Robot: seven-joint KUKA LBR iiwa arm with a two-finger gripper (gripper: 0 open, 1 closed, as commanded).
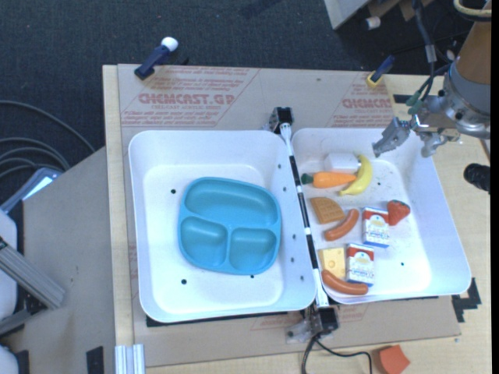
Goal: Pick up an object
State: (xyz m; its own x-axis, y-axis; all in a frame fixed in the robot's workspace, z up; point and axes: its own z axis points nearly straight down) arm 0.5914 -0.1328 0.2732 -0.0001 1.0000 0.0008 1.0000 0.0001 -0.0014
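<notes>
The grey arm enters from the right edge, its wrist above the far right corner of the right shallow white bin [437, 209]. The two-finger gripper [407, 139] hangs over that bin's far right part, its two fingers spread apart with nothing between them; one grey finger [388, 139] slants down to the left toward the yellow plastic banana [361, 176], near it but not touching.

The toy foods cluster in the left and middle of the right bin. An orange plastic carrot [330, 179] lies just beside the banana, with a small white block [341, 161] behind them. Nearer the camera lie a tan waffle-patterned cracker [326, 209], a reddish-brown sausage [341, 225], two small white juice cartons [376, 227] [360, 263], a red strawberry [398, 211], a yellow cheese slice [333, 259] and a second sausage [344, 285] by the near rim. The bin's right side and near right corner are bare white floor, the roomiest stretch.

The left shallow white bin [156, 209] holds a blue three-compartment plastic plate [229, 224] near its middle, with bare floor around it on all sides.

The arm's upper part is cut off by the frame's right edge, and the far finger is partly lost against the wrist hardware and cables.
</notes>
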